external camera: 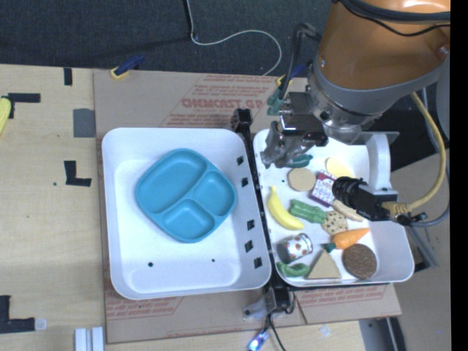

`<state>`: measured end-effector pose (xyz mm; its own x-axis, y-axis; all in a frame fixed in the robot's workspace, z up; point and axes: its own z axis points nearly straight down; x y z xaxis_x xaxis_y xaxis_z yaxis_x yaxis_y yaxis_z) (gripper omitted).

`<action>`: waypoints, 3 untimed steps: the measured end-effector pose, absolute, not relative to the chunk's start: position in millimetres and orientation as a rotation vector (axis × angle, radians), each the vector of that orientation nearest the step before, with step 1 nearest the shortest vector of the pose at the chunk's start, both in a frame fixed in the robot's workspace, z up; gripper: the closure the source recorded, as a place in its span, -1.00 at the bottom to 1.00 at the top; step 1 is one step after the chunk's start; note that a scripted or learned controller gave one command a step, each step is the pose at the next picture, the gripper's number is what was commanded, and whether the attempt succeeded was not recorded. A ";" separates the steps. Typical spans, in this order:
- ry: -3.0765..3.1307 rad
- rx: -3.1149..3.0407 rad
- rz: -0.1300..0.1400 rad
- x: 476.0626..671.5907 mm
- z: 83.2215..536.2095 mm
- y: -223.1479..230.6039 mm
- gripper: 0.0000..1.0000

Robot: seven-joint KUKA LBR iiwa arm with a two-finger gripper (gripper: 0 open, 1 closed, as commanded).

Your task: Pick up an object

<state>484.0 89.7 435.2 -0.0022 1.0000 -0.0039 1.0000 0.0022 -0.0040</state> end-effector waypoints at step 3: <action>-2.224 -2.216 0.004 483.7 413.7 54.0 1.00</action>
